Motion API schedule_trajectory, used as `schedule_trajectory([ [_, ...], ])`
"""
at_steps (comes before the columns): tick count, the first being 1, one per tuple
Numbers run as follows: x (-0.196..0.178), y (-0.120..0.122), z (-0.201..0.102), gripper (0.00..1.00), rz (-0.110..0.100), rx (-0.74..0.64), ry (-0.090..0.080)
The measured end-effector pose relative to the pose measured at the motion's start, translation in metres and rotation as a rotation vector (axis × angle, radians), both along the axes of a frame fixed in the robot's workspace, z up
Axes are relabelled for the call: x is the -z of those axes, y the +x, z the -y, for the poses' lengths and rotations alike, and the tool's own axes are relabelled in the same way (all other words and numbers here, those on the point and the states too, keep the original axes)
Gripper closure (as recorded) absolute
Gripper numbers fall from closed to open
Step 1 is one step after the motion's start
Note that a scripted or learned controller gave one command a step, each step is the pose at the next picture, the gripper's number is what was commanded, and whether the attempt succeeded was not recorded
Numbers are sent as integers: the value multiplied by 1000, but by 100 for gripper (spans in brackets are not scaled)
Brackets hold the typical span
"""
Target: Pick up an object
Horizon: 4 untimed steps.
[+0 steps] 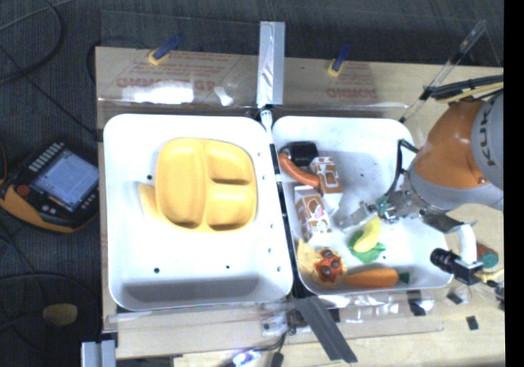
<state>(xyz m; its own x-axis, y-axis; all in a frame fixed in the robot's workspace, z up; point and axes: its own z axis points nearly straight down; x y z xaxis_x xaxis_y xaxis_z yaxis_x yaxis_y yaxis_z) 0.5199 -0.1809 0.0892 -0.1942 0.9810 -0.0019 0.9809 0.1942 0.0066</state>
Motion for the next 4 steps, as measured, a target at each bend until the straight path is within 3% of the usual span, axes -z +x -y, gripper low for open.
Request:
schedule_trajectory([
  [1,-9,2,1,100,5,3,0],
  [2,-111,-10,2,100,-8,-131,1],
  [3,-163,10,1,100,-7,-226,1],
  [4,-142,65,-100,100,-9,-174,0],
])
